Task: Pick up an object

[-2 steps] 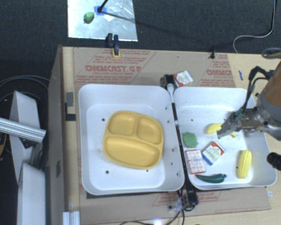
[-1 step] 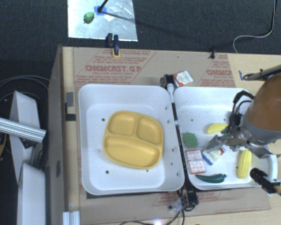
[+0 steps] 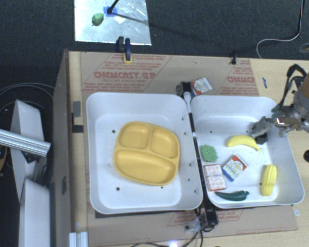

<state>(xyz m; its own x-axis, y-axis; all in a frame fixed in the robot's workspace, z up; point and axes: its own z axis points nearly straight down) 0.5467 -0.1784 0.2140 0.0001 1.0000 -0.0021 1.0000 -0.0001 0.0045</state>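
The right bin point(image 3: 232, 107) holds a yellow banana point(image 3: 243, 142), a round green knobbly piece point(image 3: 208, 152), a small red-and-white carton point(image 3: 213, 177), a blue-and-orange carton point(image 3: 234, 167), a yellow corn cob point(image 3: 268, 179) and a dark green pepper point(image 3: 233, 195). My gripper point(image 3: 261, 129) reaches in from the right and hovers over the bin's right side, just right of the banana's tip and slightly above it. Nothing shows in its grasp.
The left bin point(image 3: 100, 138) holds a yellow divided plate point(image 3: 146, 152). A small carton point(image 3: 201, 86) lies on the cardboard behind the bins. The divider between the bins runs down the middle. Beyond the bench lies a shiny sheet point(image 3: 129, 14) with a green object point(image 3: 97, 18) on it.
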